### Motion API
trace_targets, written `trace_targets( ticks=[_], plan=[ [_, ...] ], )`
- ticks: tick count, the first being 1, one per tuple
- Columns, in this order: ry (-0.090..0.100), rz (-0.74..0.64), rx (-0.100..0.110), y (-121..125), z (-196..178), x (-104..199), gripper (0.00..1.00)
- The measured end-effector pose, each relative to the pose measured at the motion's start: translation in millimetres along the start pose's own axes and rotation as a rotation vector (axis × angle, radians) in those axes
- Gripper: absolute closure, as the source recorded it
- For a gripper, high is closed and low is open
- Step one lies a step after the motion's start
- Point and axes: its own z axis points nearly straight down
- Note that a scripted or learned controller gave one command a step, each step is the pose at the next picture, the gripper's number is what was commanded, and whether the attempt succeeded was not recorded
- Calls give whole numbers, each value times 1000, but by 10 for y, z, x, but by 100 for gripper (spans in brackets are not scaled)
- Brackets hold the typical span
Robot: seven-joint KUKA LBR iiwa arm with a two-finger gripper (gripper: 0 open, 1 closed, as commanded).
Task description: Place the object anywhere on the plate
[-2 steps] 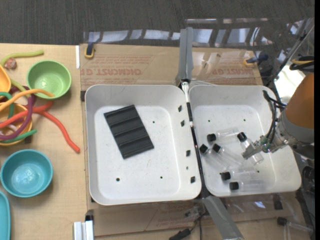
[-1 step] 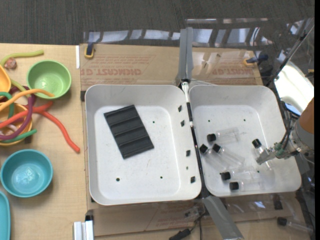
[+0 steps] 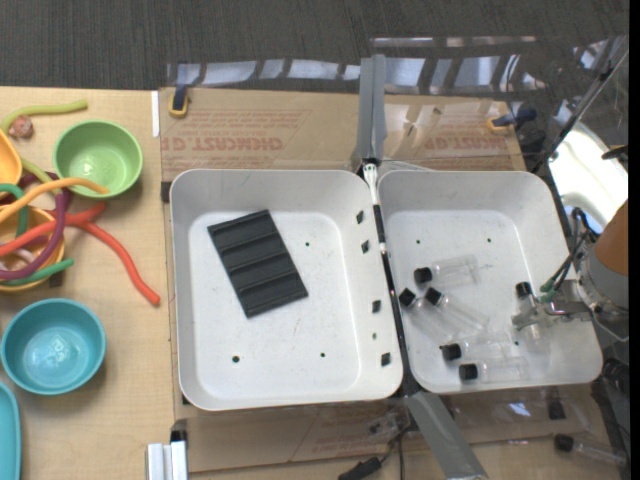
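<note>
Below, two shallow white bins sit side by side on brown cardboard, which carries mirrored red print I cannot read with certainty. The left bin [image 3: 200, 348] holds a black ribbed plate [image 3: 257, 262], lying tilted. The right bin [image 3: 560, 368] holds several clear vials with black caps [image 3: 447, 313]. The gripper [image 3: 532, 313] is above this bin's right edge; how wide it stands I cannot tell. Dark carpet lies behind.
</note>
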Motion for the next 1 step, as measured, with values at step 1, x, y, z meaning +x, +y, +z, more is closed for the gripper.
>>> trace_targets(
  ticks=[1],
  plan=[
    [6,343,0,21,-2,47,100]
  ],
)
